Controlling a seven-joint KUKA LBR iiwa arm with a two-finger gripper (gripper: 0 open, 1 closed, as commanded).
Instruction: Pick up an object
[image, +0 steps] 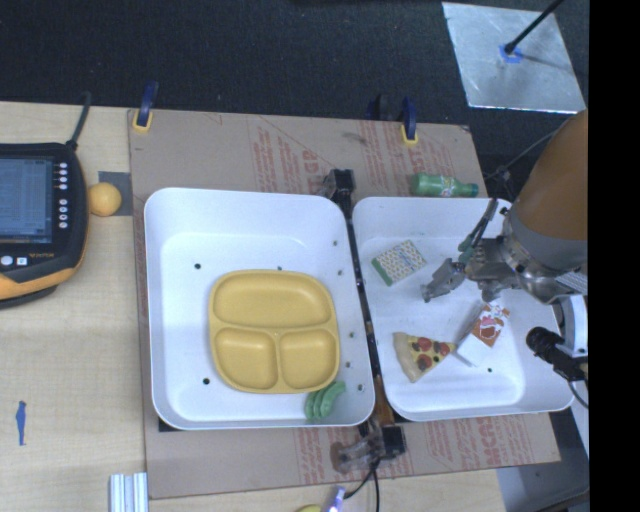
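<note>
Camera view: fixed above, looking down at a slant on two white bins side by side on a cardboard sheet over a wooden tabletop (70, 400).
Left bin (180, 235): holds a yellow divided plate (272, 330) with three compartments, lying flat near the middle; a small green toy (324, 401) lies just beside the plate's lower right corner, against the bin's near wall.
Right bin (440, 400): holds a toy pizza slice (423, 353), a small card with a grid pattern (399, 262), and a red-and-white packet (487, 328).
Pizza slice: near the front of the right bin, left of centre, point toward the lower left, apart from the claw.
Grid card: toward the back left of the right bin, tilted.
Red-and-white packet: right of the pizza slice, just below the claw's body.
Arm (550, 200): grey with an orange band, reaching in from the right over the right bin.
Claw (452, 272): over the middle of the right bin, fingers spread apart, nothing between them.
Outside the bins: green bottle (444, 185) lying on the cardboard behind the right bin; orange ball (104, 198) and a handheld control pendant (35, 225) on the tabletop at left.
</note>
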